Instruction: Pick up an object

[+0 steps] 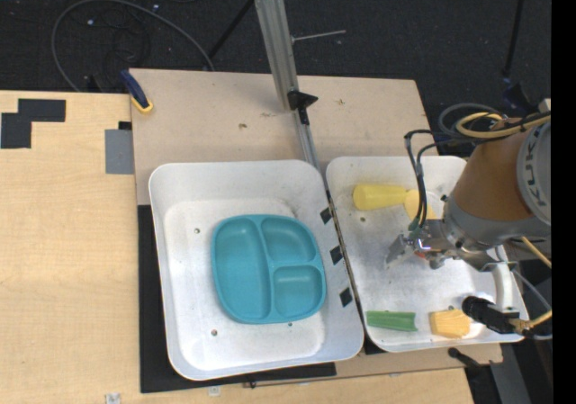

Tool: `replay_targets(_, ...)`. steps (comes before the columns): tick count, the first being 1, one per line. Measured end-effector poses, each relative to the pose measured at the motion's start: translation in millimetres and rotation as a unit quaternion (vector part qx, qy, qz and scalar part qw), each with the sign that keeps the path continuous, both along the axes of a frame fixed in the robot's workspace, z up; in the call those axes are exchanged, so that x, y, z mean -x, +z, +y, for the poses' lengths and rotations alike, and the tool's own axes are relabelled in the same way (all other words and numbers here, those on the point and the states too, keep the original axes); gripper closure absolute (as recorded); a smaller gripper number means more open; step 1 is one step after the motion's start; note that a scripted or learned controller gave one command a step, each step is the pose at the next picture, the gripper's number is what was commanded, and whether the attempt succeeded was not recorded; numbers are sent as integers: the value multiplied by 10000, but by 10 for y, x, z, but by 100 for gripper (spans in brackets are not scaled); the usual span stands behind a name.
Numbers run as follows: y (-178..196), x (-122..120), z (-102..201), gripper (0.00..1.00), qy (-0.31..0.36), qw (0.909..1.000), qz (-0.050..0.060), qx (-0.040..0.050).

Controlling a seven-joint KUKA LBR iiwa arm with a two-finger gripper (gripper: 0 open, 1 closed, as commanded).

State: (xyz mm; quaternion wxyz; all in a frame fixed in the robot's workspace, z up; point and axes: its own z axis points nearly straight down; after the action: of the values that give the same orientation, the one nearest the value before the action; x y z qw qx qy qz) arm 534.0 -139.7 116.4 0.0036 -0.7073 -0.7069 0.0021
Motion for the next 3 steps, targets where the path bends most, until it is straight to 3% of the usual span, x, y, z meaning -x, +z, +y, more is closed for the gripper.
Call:
replay_targets(1, 124, -8, -17, 100, -26, 10000, -14, 3)
replay_targets(3, 1069, 8, -38, 100, 8, 10000, -55, 15)
